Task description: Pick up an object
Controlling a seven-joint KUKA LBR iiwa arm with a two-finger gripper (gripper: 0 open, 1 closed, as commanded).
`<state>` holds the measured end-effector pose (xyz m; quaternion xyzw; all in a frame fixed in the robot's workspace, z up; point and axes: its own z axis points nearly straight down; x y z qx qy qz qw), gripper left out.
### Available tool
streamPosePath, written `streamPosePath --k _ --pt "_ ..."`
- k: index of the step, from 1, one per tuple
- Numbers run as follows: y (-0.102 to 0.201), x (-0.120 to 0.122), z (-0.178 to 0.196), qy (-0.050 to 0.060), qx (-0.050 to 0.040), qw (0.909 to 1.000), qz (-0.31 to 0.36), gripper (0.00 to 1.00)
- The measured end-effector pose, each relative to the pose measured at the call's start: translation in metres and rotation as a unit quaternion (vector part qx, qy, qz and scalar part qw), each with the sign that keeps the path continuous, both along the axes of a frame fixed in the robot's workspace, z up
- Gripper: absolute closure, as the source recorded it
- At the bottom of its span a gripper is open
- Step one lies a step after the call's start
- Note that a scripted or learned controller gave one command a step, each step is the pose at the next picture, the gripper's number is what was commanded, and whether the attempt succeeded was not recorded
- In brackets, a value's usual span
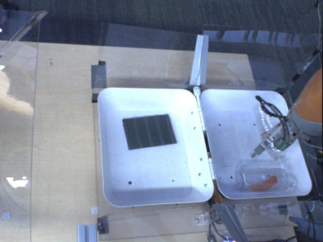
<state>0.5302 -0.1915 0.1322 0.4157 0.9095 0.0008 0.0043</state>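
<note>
A: Where was the pincer (266,146)?
B: Low over the right bin (222,135), near its right side; whether it was apart or together, I could not tell

A: And the object?
B: A clear plastic container (265,178) with an orange piece inside lay near that bin's front edge. A dark ribbed mat (149,131) lay in the left bin (151,180)

The left bin (151,195) is roomy, with only a flat dark ribbed mat (150,131) toward its back-left. In the right bin (227,110), a clear bottle (265,179) crowds the front edge; the back-left corner lies open.
</note>
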Motion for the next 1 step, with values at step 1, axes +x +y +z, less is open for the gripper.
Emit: streamPosePath --k 1 --pt "-0.0135 0.0247 0.0786 -0.001 0.0 0.9993 -0.037 0.0"
